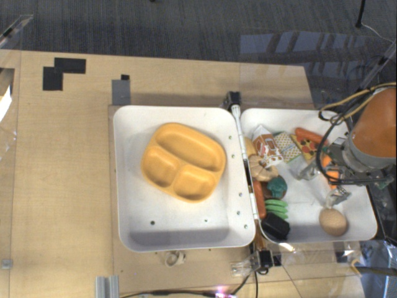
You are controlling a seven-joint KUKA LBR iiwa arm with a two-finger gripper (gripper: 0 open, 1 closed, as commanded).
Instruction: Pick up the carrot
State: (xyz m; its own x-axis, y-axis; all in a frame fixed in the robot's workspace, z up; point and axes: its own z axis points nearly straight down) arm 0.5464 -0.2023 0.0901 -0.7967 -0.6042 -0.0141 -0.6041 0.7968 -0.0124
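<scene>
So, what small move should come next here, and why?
Probably slide the tool toward the far wall of the right bin until it is over the carrot. The tool sits mid-bin with nothing visibly in it, while what looks like the carrot lies apart from it near the far wall, beside the carton.

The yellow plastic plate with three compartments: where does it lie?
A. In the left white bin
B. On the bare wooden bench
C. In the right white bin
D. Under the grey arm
A: the yellow plastic plate with three compartments rests on the floor of the left white bin, apart from the clutter in the right white bin.
</scene>
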